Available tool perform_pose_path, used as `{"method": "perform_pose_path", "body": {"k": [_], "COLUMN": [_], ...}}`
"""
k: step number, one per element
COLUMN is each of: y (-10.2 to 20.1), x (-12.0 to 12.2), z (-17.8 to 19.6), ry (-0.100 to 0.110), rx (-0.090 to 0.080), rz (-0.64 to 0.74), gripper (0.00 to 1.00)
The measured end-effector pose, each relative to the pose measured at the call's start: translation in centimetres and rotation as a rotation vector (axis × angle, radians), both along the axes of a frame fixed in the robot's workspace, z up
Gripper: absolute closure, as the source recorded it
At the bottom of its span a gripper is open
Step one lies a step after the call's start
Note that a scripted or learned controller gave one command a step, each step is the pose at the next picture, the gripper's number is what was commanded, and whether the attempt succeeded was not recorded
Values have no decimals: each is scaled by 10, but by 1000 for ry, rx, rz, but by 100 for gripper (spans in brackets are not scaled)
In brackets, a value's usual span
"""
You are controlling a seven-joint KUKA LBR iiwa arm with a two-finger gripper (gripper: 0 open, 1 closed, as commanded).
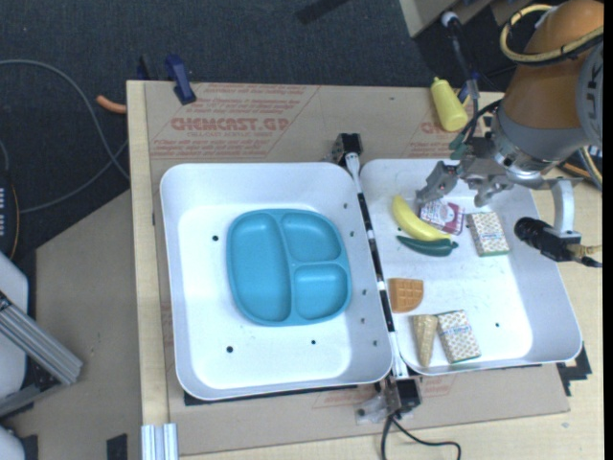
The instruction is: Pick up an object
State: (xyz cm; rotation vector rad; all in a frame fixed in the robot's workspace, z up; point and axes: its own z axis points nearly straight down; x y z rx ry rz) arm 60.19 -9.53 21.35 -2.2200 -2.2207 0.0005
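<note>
Nothing lifted yet — gripper (458, 182) hangs over the right bin (536, 324), fingers spread, empty; banana (414, 220) untouched.

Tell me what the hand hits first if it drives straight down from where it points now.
Most likely the small pink-and-white packet beside the banana; the hand hangs just above it in the right bin, though depth is unclear.

A sky-blue divided plate (287, 264) sits in the white left bin (192, 199). In the white right bin (536, 295), a yellow banana (414, 219) lies above a dark green pepper (428, 245); below the pepper, an orange-brown waffle (406, 294) and tan cone (424, 339).
</note>
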Motion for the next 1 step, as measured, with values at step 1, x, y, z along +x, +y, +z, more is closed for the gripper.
{"method": "perform_pose_path", "body": {"k": [1], "y": [-5], "x": [15], "z": [-96], "ry": [1], "rx": [0], "rz": [-1], "gripper": [0]}}
